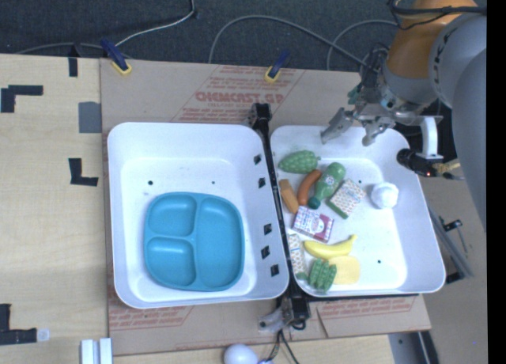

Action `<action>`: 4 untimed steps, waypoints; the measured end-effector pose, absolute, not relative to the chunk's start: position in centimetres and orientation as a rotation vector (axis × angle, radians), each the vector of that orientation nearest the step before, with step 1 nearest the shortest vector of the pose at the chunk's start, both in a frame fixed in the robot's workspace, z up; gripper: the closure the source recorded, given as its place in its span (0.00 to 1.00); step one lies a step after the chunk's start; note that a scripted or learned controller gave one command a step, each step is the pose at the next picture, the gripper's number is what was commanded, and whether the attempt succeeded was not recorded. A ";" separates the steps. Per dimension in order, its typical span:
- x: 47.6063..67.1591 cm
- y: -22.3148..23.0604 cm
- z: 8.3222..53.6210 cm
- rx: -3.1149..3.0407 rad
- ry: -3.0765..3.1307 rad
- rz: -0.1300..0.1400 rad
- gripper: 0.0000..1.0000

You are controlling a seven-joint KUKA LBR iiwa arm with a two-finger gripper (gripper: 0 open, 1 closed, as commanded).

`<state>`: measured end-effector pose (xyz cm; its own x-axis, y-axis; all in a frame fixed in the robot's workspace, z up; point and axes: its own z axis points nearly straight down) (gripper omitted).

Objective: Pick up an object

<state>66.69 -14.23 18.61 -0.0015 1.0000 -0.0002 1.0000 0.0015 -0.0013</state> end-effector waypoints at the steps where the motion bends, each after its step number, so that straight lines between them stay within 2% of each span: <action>1: 66.6 -9.3 9.5 -2.217 -2.221 0.004 0.00; 3: 66.6 -10.2 8.6 -2.220 -2.225 -0.001 0.00; 4: 66.8 -10.1 9.8 -2.220 -2.230 -0.006 1.00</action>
